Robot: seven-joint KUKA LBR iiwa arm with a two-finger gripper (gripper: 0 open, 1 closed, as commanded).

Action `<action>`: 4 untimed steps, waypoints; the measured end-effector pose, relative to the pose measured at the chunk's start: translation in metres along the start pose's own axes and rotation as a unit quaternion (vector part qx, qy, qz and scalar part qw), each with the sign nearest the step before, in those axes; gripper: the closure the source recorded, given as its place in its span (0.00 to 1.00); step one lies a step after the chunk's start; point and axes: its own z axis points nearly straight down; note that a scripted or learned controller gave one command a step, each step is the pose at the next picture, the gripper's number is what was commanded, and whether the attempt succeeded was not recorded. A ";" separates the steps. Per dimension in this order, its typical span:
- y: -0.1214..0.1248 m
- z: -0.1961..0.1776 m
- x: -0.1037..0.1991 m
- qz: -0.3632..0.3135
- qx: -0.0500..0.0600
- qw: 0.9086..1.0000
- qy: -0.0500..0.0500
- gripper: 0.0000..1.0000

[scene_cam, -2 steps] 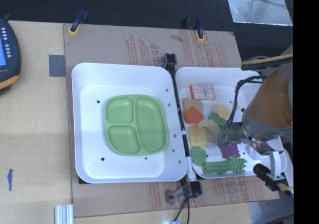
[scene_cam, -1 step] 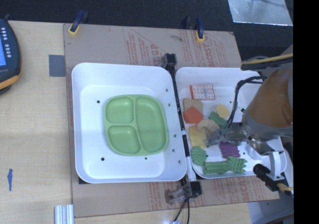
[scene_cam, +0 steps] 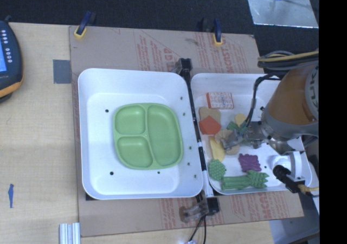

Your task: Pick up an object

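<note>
Hand (scene_cam: pixel 234 139) low in right bin (scene_cam: pixel 238 78), tips blurred among toys (scene_cam: pixel 243 180)

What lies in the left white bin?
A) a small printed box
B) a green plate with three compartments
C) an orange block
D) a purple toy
B: the green plate with three compartments lies in the middle of the left bin, while the purple toy, the small box and the orange block lie in the right bin.

Even overhead light, slightly soft.
</note>
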 end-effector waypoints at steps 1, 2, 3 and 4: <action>0.054 -0.001 0.036 -0.002 0.000 1.000 0.000 0.00; -0.046 0.000 -0.017 0.005 0.005 1.000 0.001 0.00; -0.039 -0.013 -0.015 -0.001 0.000 1.000 0.000 1.00; 0.013 -0.177 0.012 -0.002 -0.009 1.000 -0.001 1.00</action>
